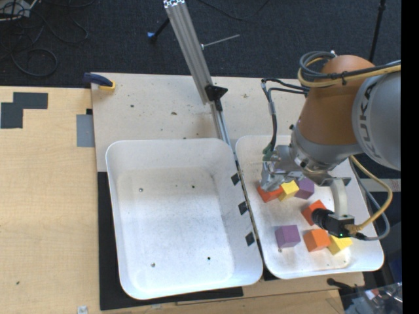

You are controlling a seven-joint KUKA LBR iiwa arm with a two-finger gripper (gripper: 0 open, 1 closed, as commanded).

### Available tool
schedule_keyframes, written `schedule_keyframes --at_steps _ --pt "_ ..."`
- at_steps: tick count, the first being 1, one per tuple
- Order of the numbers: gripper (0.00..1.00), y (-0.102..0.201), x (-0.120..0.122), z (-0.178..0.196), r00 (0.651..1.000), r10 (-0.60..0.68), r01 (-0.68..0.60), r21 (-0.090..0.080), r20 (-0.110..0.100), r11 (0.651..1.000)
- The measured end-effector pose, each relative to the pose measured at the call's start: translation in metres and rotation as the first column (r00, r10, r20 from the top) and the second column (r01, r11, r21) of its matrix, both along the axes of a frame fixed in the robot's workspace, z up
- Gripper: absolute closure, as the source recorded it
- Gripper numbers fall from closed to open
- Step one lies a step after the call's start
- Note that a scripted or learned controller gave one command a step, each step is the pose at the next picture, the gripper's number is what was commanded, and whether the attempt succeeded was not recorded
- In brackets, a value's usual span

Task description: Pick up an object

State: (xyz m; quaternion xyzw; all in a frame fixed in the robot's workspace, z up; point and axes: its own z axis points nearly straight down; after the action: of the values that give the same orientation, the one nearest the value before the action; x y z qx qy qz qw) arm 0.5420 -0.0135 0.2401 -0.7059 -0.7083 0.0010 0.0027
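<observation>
My gripper (271, 178) reaches down into the right bin (366, 261) near its left wall. Its tip sits right over a red-orange block (267, 193), touching or nearly touching it. A yellow block (289, 190) and a light purple block (305, 188) lie just to the right of that block. Further forward are a second red-orange block (313, 210), a purple cube (287, 235), an orange cube (317, 239) and a yellow block (340, 244). The wrist hides part of the bin behind the gripper.
The left bin (131, 175) lies beside the right one, with black clips (243, 207) along the shared edge. A slanted aluminium bar (193, 51) rises behind the bins. Cables loop around the wrist and over the right bin's far side.
</observation>
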Motion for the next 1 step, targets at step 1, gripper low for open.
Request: schedule_keyframes --at_steps 1 --pt "1.00 0.0504 0.0074 -0.0062 1.000 0.001 -0.001 -0.001 0.001 1.000"
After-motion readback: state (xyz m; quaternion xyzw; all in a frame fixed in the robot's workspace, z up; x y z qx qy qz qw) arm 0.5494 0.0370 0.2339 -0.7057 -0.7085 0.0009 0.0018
